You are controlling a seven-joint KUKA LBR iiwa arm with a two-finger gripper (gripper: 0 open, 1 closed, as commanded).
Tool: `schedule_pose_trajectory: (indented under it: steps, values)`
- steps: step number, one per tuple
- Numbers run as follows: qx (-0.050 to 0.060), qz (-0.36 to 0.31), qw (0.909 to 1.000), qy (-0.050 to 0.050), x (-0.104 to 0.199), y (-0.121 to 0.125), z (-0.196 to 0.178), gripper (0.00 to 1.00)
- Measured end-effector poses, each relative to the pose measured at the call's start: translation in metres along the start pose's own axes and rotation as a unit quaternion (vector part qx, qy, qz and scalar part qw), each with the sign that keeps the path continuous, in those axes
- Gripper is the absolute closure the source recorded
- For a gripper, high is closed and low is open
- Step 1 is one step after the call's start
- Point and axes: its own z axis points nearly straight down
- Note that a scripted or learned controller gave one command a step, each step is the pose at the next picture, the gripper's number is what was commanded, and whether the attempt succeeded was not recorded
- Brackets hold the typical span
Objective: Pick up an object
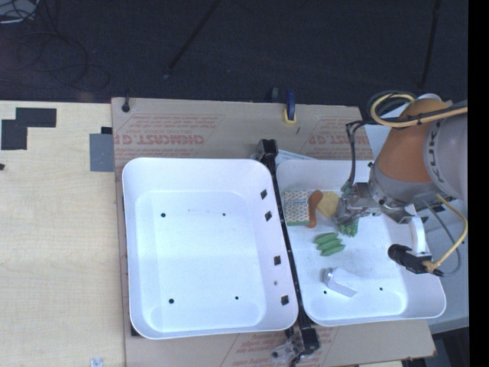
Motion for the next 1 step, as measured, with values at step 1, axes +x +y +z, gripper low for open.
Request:
schedule_pose_trajectory:
  steps: [1]
  values:
    - [0.001,0.003,1.0000,0.000,-0.0019,-0.0010,-0.0088,1.00]
